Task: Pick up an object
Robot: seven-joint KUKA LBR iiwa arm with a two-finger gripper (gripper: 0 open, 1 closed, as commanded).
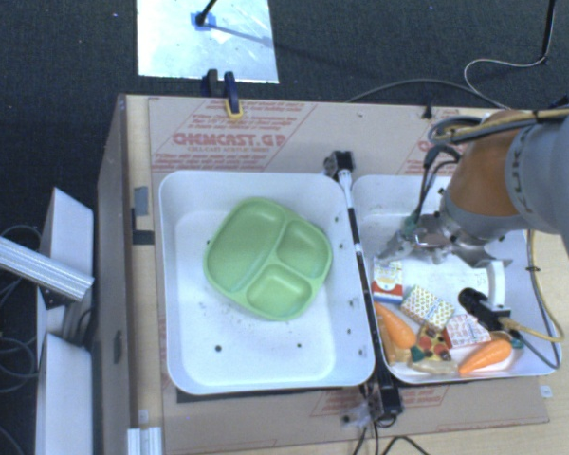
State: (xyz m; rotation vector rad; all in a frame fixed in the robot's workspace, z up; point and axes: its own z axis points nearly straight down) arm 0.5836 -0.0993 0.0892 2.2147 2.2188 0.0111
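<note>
My gripper hangs over the upper left part of the right bin, below the grey arm with its orange band. Just below it lies a small white and red carton. Further toward the front lie a checkered box, a second patterned box, an orange carrot, another carrot and a small dark green piece. Nothing is visibly held.
A green divided plate lies in the left bin. A metal divider rail runs between the two bins. The objects crowd the front of the right bin.
</note>
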